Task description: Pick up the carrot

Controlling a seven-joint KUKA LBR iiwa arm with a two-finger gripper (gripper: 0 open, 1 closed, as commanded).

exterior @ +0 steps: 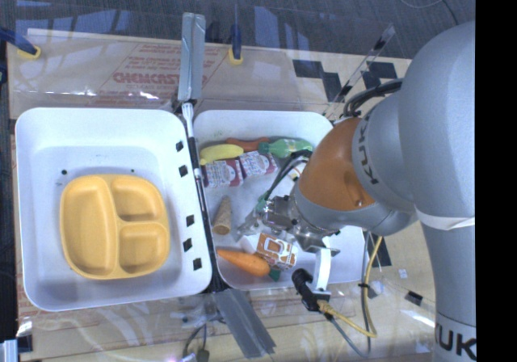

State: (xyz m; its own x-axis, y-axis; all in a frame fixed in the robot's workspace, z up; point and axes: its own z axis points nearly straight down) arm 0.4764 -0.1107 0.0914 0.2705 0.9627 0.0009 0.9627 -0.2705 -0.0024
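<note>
I see the claw (279, 223) low in the right bin (266, 119), but I cannot tell its state. The carrot (242, 263) lies just below-left of it, apart from it. A yellow tray (113, 225) sits well left, in the other bin (36, 191).

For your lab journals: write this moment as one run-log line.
arm: over right bin | carrot: lying near front wall, not held | yellow tray: left bin
</note>
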